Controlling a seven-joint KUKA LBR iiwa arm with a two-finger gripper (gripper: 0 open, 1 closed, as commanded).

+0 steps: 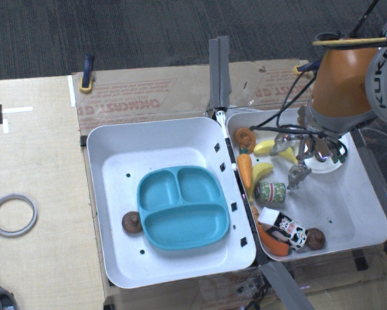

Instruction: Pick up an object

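The right bin (pixel 363 216) holds several small items along its left side. They include an orange carrot (pixel 245 170), yellow banana pieces (pixel 263 171), a brown ring-shaped piece (pixel 245 138), a green can (pixel 272 192), a small white box (pixel 271 217), a cow-patterned toy (pixel 295 234) and a brown ball (pixel 315 238). My gripper (pixel 297 175) hangs low in this bin, just right of the green can and the banana, beside a small white dish (pixel 331 165). Nothing shows in its grip.
In the left bin (pixel 106 166) lie a blue divided plate (pixel 183 206) and a brown ball (pixel 131 222). A grey tape ring (pixel 12 215) and scissors (pixel 1 309) are on the bench at far left. Cables trail from the wrist over the right bin's back edge.
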